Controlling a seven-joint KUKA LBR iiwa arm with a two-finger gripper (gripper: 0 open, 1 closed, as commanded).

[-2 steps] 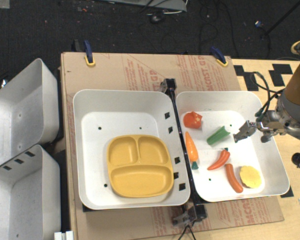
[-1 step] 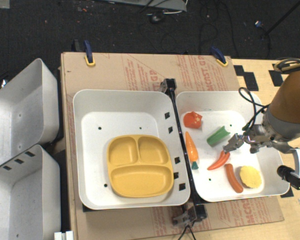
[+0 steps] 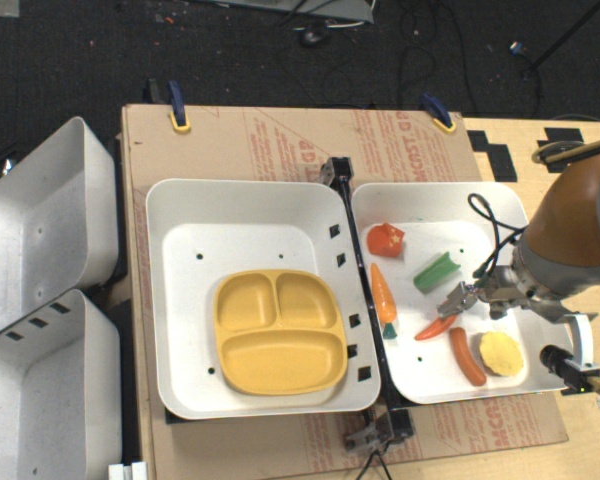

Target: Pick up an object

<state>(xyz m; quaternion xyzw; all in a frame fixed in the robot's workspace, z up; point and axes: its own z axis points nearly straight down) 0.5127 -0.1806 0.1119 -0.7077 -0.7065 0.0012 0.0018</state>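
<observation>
My gripper [image 3: 464,298] hangs low over the middle of the right bin [image 3: 420,208], reaching in from the right. Its tip is just above the upper end of a small red chili [image 3: 436,327] lying on the bin floor. A green block [image 3: 436,271] lies just left of and above the tip. A red-brown sausage [image 3: 468,356] and a yellow round piece [image 3: 501,353] lie below the gripper. An orange carrot [image 3: 382,294] rests along the bin's left wall, and a red tomato-like piece [image 3: 385,238] sits above it. Nothing visibly sits in the gripper.
The left bin [image 3: 180,218] holds a yellow divided plate [image 3: 278,330]. A black cable [image 3: 485,218] loops over the right bin's far right part. The arm's orange band [image 3: 575,218] overhangs the right rim. Grey trays [image 3: 40,228] stand off the bench at left.
</observation>
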